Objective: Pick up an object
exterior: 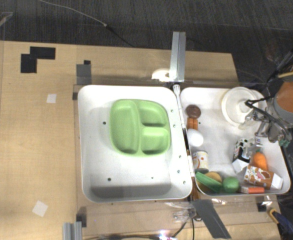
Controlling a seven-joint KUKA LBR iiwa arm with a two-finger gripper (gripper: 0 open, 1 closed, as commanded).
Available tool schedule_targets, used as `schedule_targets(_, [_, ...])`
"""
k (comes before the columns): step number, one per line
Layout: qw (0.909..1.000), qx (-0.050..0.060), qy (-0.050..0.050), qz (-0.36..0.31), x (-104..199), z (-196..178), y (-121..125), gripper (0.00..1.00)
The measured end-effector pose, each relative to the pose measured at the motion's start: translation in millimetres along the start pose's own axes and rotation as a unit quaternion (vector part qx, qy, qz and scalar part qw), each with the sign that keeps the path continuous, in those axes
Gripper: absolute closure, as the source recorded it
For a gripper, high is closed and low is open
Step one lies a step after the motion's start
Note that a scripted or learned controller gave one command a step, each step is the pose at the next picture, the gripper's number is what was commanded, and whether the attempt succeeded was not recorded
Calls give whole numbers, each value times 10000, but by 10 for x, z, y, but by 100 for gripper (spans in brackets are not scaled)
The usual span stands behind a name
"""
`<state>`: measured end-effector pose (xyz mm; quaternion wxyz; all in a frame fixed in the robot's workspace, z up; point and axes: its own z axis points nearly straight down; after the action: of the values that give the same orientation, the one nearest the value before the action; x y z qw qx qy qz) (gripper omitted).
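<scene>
Hovering over the right bin (pixel 286 164), the tool (pixel 262 129) is sitting at that bin's right side, and I cannot tell how it is set because cables and wrist hardware are crowding it. Nothing is showing in its grip, so the pick is looking not yet made.

Risk first, judged from the layout: nearest the camera, along the right bin's front wall, things are lying packed and touching, namely 1 green vegetable (pixel 209 180), 1 green ball (pixel 231 184), 1 tan piece (pixel 215 175) and 1 printed carton (pixel 260 177) with 1 red-orange stick (pixel 253 189) beside it. Closing down there is likely to be catching 2 things or nudging 1 away. Just behind them, 1 orange fruit (pixel 259 160) and 1 black-and-white item (pixel 242 149) are lying directly under the tool, so a slanted descent could be glancing off the round fruit.

Against the bin's left wall are lying 1 small can (pixel 201 159), 1 white egg (pixel 195 139), 1 orange piece (pixel 192 123) and 1 brown round (pixel 193 111); the wall could be blocking a finger. Farthest back, 1 white bowl (pixel 236 104) is sitting.

Left of the right bin, 1 left bin (pixel 93 154) is holding 1 green divided tray (pixel 138 126). That makes 2 bins on the bench (pixel 31 149).
</scene>
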<state>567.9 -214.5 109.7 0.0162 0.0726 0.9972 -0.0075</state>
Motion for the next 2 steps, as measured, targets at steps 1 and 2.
schedule_targets(1, [9984,5,-42,562,46,-4,-20,0])
schedule_targets(2, [9955,7,-145,940,270,-29,221,0])
